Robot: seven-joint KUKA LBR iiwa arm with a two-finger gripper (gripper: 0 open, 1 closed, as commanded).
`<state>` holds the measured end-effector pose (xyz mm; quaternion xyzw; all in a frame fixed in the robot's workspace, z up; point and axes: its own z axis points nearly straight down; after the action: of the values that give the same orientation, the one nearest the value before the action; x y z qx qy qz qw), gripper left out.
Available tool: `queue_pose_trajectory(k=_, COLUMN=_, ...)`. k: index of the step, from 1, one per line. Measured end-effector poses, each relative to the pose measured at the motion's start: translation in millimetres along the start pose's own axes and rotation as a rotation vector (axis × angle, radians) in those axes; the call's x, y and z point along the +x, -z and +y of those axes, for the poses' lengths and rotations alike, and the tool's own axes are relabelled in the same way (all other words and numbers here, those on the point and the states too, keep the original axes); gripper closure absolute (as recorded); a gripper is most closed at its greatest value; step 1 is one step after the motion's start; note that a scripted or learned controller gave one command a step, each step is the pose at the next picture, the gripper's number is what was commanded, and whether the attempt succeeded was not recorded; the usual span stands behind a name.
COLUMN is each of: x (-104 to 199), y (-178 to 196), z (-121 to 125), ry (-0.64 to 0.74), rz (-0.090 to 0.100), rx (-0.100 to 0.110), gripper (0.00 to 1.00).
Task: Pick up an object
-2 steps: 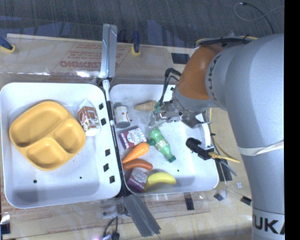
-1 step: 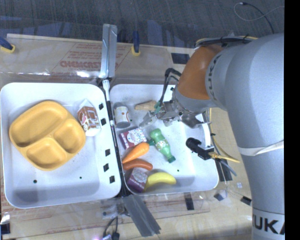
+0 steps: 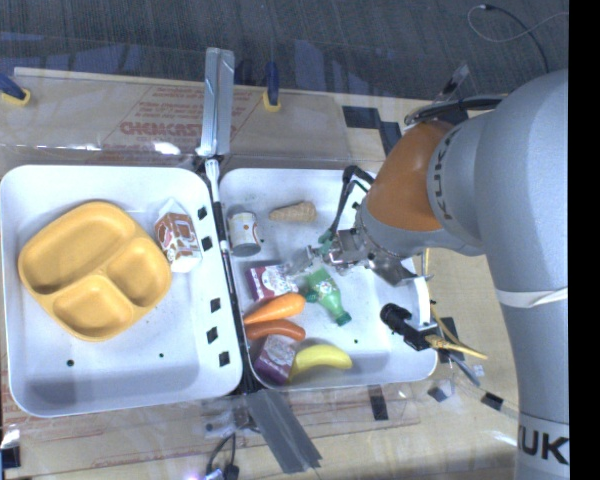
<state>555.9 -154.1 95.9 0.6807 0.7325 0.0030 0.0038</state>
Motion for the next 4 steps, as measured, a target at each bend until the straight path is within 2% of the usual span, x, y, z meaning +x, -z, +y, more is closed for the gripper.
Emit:
queue_pose_trajectory(k=1, x=-0.3, y=5.9, z=-0.5, ry=0.004, rz=-0.001, rx=0.005, gripper=1.00)
queue_pose_trajectory(k=2, x=41.1, y=103.7, z=20.1, ry=-0.091, rz=0.002, rx=0.014, gripper=1.00)
queue_pose_trajectory(k=3, x=14.0, y=45.8, z=74.0, ry=-0.107, rz=0.001, rx=0.016, gripper=1.00)
queue_pose_trajectory(k=4, x=21.3, y=1.7, z=103.3, ry=0.210, rz=0.005, rx=0.018, gripper=1.00)
